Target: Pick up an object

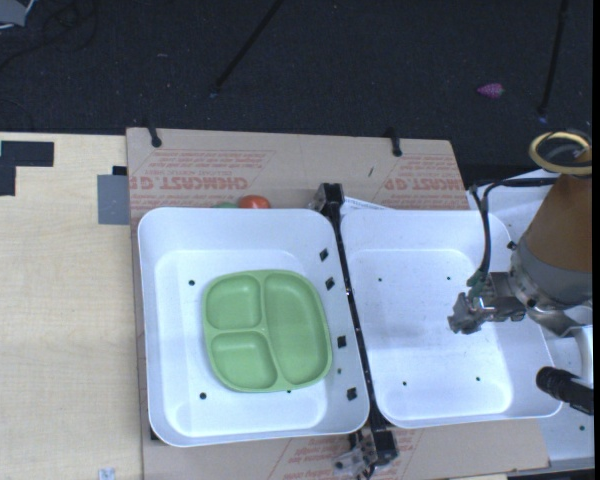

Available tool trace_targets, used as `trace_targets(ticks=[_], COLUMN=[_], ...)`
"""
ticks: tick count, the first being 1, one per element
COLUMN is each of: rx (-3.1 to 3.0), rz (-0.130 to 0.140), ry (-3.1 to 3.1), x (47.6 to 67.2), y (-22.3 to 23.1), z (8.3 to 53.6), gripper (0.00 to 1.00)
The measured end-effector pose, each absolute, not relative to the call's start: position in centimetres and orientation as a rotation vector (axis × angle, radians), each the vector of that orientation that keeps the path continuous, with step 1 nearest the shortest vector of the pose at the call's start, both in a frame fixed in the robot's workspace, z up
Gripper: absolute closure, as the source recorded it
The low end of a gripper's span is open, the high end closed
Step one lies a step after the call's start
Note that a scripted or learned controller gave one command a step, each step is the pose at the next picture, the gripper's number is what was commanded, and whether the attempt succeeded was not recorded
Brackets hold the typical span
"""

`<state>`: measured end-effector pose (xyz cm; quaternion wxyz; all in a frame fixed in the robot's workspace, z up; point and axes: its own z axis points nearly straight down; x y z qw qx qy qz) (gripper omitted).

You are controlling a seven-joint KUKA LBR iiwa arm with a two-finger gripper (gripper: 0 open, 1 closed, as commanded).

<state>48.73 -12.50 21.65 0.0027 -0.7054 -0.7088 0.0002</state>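
Green plate — long axis near-upright, slightly tilted.

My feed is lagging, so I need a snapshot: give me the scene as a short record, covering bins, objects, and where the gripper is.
left bin: holds a green divided plate, lying flat
right bin: gripper over its right side
arm: enters from the right
behind left bin: small red object beyond the far rim
jaws: state unclear, nothing seen between them

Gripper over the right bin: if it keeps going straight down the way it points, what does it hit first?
Probably the bare white floor of the right bin; nothing lies under the gripper. Depth is unclear from this slant.
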Motion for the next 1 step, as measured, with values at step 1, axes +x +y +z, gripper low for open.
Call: trace_targets(ticks=[1], rx=[-2.211], rz=[0.001], ry=[-2.223], x=[49.91], y=[-6.80], z=[21.19], gripper=[1.00])
